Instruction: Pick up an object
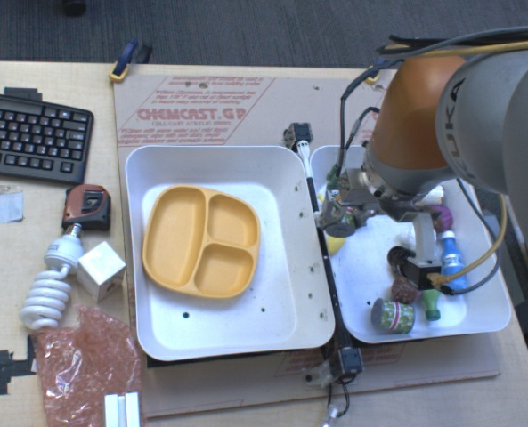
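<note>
My gripper [339, 210] hangs low over the left side of the right bin [361, 278], under the grey arm and its orange band. A yellow object [337, 241] lies right beneath it by the bin's left wall. Further right in the same bin lie a blue and white bottle [450, 258], a pink piece [442, 216], a dark brown object [403, 289], a small green piece [432, 305] and a green patterned can [393, 316]. The arm hides part of the bin's back.
The left bin [281, 314] holds a yellow divided plate [201, 240]. On the bench to the left are a keyboard [32, 136], a tape measure [87, 208], a spiral bulb [50, 283], a white cube [101, 268] and a pinkish bag [84, 363].
</note>
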Robot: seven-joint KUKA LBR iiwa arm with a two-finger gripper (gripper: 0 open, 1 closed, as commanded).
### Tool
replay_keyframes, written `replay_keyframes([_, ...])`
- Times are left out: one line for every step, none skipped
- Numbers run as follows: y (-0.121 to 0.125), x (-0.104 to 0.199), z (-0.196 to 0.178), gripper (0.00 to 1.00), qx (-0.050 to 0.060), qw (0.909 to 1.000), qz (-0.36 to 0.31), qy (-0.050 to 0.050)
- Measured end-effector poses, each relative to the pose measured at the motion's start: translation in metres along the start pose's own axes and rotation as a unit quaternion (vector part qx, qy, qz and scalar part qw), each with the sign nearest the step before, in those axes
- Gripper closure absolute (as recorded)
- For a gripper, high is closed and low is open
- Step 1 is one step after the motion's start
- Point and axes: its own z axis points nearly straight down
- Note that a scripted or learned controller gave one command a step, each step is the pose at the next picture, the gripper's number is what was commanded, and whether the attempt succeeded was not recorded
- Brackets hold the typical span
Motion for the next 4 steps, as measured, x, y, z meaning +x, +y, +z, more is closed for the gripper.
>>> replay_keyframes([0.004,0.072,0.0,1.0,0.001,1.0,0.0,0.0])
replay_keyframes([-0.078,0.049,-0.042,1.0,0.002,1.0,0.001,0.0])
replay_keyframes([-0.078,0.111,-0.024,1.0,0.002,1.0,0.0,0.0])
replay_keyframes([-0.071,0.037,-0.007,1.0,0.001,1.0,0.001,0.0])
